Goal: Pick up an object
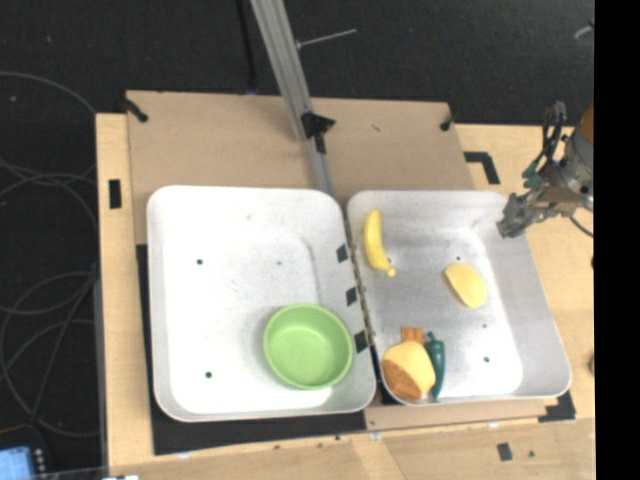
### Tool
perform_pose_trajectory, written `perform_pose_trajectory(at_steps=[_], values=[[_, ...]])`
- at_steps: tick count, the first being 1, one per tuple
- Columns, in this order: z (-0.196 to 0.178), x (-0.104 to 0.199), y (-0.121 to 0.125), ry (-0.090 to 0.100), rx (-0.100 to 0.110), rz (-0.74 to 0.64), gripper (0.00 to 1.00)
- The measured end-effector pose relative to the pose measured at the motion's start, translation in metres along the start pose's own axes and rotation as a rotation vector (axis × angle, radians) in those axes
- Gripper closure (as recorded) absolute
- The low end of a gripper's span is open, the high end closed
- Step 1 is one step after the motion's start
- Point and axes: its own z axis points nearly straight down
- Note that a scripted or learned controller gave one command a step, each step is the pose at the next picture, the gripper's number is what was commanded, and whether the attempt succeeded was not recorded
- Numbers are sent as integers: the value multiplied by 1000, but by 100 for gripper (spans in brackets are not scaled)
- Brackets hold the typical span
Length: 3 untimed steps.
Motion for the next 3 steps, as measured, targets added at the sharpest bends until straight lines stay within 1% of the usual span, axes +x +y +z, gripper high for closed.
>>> perform_pose_trajectory(at_steps=[1,2,3], values=[[11,51,-6,0,3,-1,100],[4,109,-18,2,2,-3,100],[16,160,-31,0,4,-1,100]])
